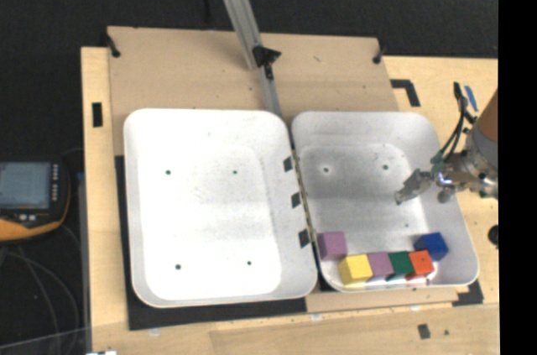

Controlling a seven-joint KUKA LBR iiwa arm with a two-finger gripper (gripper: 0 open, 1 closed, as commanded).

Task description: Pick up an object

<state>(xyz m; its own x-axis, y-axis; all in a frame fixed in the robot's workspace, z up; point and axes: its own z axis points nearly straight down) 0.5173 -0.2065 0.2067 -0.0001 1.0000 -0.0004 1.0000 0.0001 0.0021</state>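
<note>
Landmark: the right bin (361, 135), one of two white bins lying side by side.
Gripper (411, 187): reaching in over the right bin's right half, above bare floor; whether it is parted or clenched I cannot tell, and nothing shows between its fingers.
Blocks: clustered along the right bin's near wall, well apart from the gripper.
Row: purple block (332, 243), yellow block (356, 268), a second, paler purple one, green block (399, 263), orange block (420, 263).
Blue block (431, 244): just behind the orange block, possibly touching it.
Left bin (210, 202): touching the right bin's left edge.

Both bins (210, 202) look like smooth, matt white plastic; the bench (336, 68) looks like pale matt wood; the slanted rail (239, 5) looks metallic.
</note>
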